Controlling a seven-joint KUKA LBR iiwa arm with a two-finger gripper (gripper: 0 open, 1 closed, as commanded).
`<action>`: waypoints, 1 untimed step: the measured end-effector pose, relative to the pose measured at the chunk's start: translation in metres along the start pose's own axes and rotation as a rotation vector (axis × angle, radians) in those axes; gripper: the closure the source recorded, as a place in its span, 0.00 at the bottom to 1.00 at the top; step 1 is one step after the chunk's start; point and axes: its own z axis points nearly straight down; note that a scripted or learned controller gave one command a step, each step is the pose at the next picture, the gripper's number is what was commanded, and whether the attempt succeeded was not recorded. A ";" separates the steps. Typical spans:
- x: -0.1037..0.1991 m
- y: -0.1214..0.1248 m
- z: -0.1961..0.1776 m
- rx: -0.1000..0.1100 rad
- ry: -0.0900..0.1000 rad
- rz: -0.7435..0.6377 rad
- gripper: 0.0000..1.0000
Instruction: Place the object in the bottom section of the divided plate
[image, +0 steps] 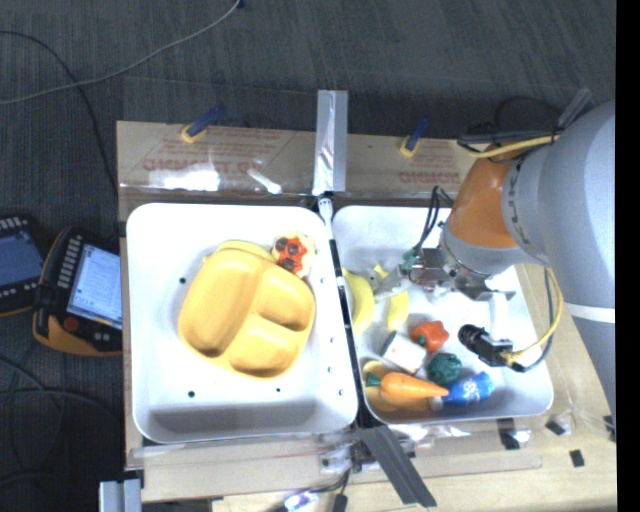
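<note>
A yellow divided plate (245, 310) lies in the left bin (160, 400), with its bottom section facing the bin's front wall. A small orange, red and black toy (291, 252) rests at the plate's upper right rim. My gripper (424, 268) hangs low over the upper middle of the right bin (530, 395), under the grey arm with the orange band. It is above and right of a pale yellow piece (398, 308) and a red-orange toy (430, 335). Nothing is seen held in it.
The right bin also holds a yellow banana-like toy (358, 297) against its left wall, a white block (402, 352), a green toy (446, 368), a carrot (405, 387) and a blue toy (470, 388). A divider wall (340, 320) separates the bins.
</note>
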 end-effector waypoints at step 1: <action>0.002 0.000 -0.009 0.003 0.004 -0.003 1.00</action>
